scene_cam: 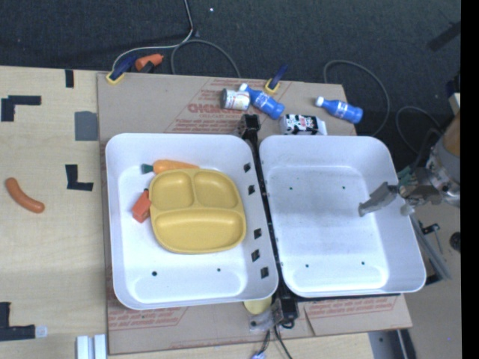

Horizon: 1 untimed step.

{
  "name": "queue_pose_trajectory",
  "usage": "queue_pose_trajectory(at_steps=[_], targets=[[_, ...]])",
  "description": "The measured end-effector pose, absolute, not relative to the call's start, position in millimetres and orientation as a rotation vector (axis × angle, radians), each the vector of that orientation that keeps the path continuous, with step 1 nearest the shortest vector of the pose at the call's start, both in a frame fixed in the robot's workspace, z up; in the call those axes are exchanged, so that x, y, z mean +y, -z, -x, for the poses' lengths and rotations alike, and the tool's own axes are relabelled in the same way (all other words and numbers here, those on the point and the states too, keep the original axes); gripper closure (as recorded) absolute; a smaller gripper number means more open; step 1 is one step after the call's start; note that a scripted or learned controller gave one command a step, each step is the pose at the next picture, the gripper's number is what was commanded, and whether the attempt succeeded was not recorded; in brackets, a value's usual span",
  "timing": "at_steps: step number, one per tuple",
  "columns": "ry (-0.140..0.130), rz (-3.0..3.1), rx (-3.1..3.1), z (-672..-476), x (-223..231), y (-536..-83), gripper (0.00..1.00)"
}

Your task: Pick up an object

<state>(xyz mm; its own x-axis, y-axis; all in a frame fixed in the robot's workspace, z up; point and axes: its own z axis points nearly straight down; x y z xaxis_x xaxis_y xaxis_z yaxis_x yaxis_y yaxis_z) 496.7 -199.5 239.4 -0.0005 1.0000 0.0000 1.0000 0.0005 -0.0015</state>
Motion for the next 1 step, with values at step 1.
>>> queue_pose_trajectory(at_steps=[1], targets=[[0.0, 2.223, -2.23, -516.4, -161.5, -79.0, 0.0]])
